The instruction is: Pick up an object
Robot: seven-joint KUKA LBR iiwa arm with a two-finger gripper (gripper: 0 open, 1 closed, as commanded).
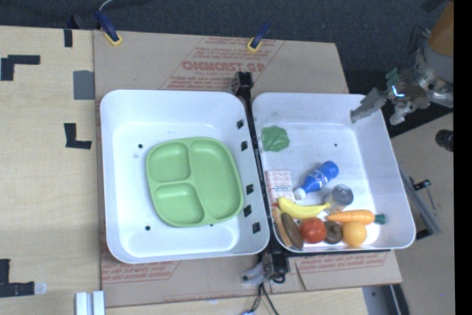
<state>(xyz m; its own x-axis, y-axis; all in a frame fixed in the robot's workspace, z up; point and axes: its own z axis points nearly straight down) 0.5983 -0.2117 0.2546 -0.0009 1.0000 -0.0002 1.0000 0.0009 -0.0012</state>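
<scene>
Camera view: we saw the tool (pixel 380 103) at the right bin's (pixel 372 158) two o'clock rim; its grip we couldn't tell.

Claw (pixel 376 105) at the far right, arm angled inward.

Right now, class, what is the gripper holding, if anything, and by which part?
Nothing. The gripper hangs above the right bin's far right corner with nothing between its fingers, well apart from the blue bottle and the banana.
</scene>
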